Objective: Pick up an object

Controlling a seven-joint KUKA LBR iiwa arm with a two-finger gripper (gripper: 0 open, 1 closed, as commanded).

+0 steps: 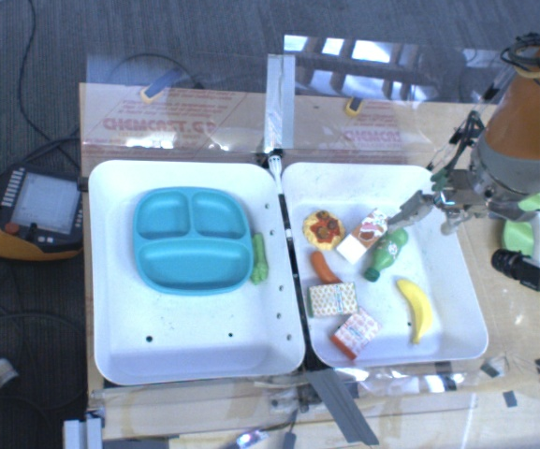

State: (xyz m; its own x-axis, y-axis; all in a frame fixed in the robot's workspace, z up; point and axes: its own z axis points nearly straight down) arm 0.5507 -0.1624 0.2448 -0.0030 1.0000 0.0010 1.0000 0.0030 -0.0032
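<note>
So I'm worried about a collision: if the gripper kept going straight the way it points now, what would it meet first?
Probably the green bottle. The gripper points down-left into the right bin, with the small white and red carton close beside that line; depth is unclear from above.

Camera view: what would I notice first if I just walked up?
Probably the big blue tray in the left bin, with a green pod beside it. Next, the toy food in the right bin: a yellow banana, a green bottle and a pizza slice.
</note>
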